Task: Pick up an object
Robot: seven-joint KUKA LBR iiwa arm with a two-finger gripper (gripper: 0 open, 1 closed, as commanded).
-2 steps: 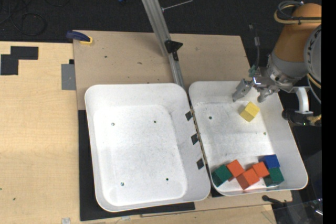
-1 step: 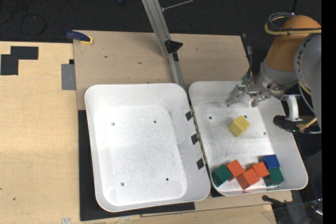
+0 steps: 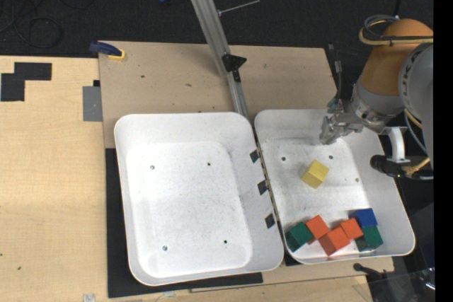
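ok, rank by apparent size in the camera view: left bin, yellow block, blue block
1. left bin, far the largest
2. yellow block
3. blue block, partly hidden by its neighbours; close to the yellow, so that order is unsure

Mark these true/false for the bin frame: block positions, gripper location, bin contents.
1. The yellow block lies in the right bin. True.
2. The gripper holds the yellow block. False: it sits above the block in the picture, apart from it.
3. The blue block is in the left bin. False: it lies in the right bin, near the front corner.
4. The orange blocks and green blocks cluster along the right bin's front edge. True.
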